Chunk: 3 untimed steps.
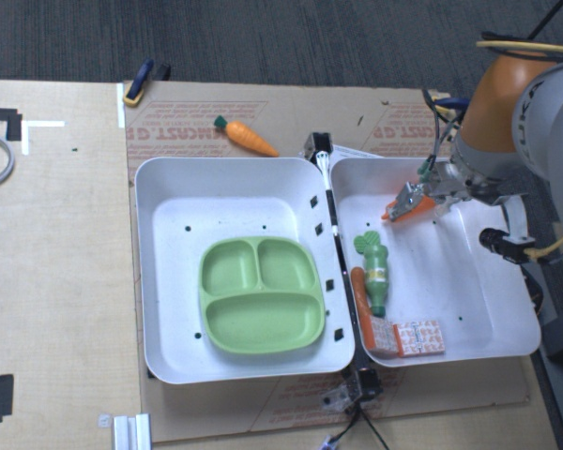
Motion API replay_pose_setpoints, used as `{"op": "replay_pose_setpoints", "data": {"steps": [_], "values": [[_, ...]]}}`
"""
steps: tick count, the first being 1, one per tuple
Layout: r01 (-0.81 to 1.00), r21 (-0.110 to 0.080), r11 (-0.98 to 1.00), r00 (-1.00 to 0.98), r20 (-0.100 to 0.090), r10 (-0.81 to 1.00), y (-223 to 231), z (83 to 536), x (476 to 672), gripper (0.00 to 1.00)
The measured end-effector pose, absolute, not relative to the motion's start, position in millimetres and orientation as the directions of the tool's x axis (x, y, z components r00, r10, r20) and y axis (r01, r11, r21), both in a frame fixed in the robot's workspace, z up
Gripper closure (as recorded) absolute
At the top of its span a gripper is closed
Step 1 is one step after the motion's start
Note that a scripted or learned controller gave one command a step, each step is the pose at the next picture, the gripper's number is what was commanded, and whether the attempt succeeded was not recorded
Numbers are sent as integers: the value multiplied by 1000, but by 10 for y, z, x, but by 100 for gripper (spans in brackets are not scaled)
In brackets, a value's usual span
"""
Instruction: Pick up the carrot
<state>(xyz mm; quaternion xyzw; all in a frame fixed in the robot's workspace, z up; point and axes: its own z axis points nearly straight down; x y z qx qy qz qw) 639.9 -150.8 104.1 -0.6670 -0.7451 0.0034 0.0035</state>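
An orange carrot [405,212] lies slanted over the back part of the right bin [479,293]. My gripper [416,197] comes down on it from the right, and its fingers are shut on the carrot's upper end. I cannot tell whether the carrot is off the bin floor. A second carrot [248,137], with a green top, lies on the cardboard behind the left bin [169,279], outside both bins.
A green divided plate [261,295] sits in the left bin. The right bin also holds a green bottle [374,272], a reddish sausage [361,309] along its left wall and a snack packet [415,337] near its front. A blue marker [141,81] lies at the back left.
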Motion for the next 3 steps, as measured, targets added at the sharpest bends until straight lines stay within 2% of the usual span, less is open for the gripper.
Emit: {"op": "replay_pose_setpoints", "data": {"steps": [1, 2, 3], "values": [[994, -13, 110, -110, 2, 994, -1509, 1132, 6393, 100], [990, 1, 140, -140, -2, 990, -2209, 2184, 5986, 100], [993, 0, 121, -121, -1, 993, -2148, 925, 5766, 100]]}}
